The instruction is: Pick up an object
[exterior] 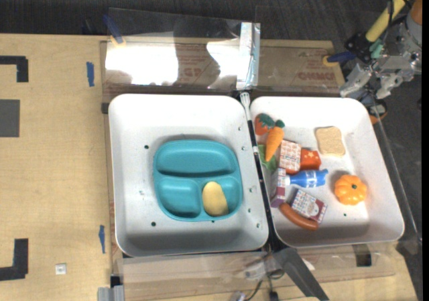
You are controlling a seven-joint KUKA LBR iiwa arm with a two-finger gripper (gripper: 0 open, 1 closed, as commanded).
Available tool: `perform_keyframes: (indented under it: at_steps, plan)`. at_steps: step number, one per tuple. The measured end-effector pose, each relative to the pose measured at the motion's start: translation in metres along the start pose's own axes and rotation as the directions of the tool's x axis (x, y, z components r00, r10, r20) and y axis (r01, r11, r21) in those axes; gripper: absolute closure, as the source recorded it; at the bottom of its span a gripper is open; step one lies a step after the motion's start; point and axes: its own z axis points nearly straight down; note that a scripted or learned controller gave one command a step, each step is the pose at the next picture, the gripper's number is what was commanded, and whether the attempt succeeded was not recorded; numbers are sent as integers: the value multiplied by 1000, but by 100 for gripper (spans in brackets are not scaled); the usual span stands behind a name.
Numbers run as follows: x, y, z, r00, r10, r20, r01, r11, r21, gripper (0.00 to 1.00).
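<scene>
The right bin [385, 179] holds several toy foods. An orange carrot [273, 140] lies at its left wall, a tan bread slice [329, 140] sits near the back, and an orange pumpkin [350, 189] rests at the right. A blue bottle [307, 179], small red-and-white cartons [289, 155] and a red sausage [298, 218] crowd the middle and front. My gripper [367, 90] hangs above the bin's back right corner, apart from all of the objects.
The left bin [127, 159] bears a teal divided plate [194, 159] with a yellow potato [214, 198] in its front right compartment. A clear plastic sheet [181, 58] stands behind the bins. Wooden bench surface stretches to the left.
</scene>
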Motion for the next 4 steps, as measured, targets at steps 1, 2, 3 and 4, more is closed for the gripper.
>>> perform_keyframes:
  at_steps: [1, 2, 3, 4]
  plan:
    - [41, 5, 142, 999, 53, -2, -53, 999, 10, 0]
    - [84, 4, 194, 996, 84, 1, -84, 996, -4, 0]
    - [80, -55, 194, 997, 71, 0, -71, 997, -3, 0]
    - [74, -118, 193, 1000, 10, 0, -10, 1000, -5, 0]
